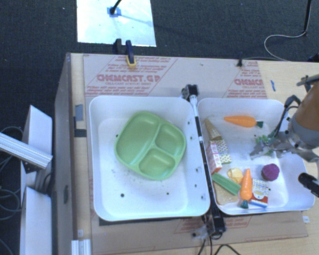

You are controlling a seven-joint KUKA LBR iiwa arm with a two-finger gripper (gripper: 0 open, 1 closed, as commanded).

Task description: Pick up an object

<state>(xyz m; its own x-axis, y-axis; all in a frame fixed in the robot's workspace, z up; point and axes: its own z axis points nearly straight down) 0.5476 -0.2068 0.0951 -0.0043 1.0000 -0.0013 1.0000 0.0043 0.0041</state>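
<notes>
The arm (pixel 313 116) reaches in from the right, its end effector (pixel 261 149) lowered.

The scene is viewed by a single fixed camera set above the bench (pixel 165 73), angled down at a slant from some distance. Both white bins are taken in: the left bin (pixel 103 158) and the right bin (pixel 287 195). Dark floor is included beyond the bench. The arm (pixel 315 113) is seen entering from the right edge.
</notes>
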